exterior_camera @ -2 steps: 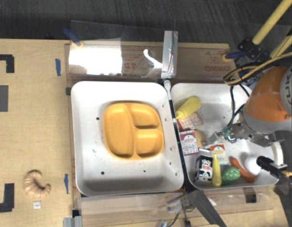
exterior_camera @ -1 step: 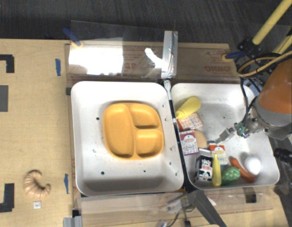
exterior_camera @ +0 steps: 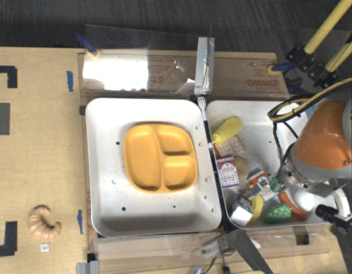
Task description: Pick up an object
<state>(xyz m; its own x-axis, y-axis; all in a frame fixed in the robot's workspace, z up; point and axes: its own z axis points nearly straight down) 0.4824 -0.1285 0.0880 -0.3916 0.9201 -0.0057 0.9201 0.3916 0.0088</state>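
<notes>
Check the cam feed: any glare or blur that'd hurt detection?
Camera view: strong glare on the clear panel behind the left bin; arm overhangs the right bin, shading its clutter; yellow tray evenly lit, sharp.

White bins (exterior_camera: 101, 153) smooth plastic, slight gloss. Yellow divided tray (exterior_camera: 161, 156) matt plastic. Bench top (exterior_camera: 33, 153) pale wood, matt. Orange arm band (exterior_camera: 327, 138) glossy. Green toy (exterior_camera: 276, 213) shiny plastic.
</notes>
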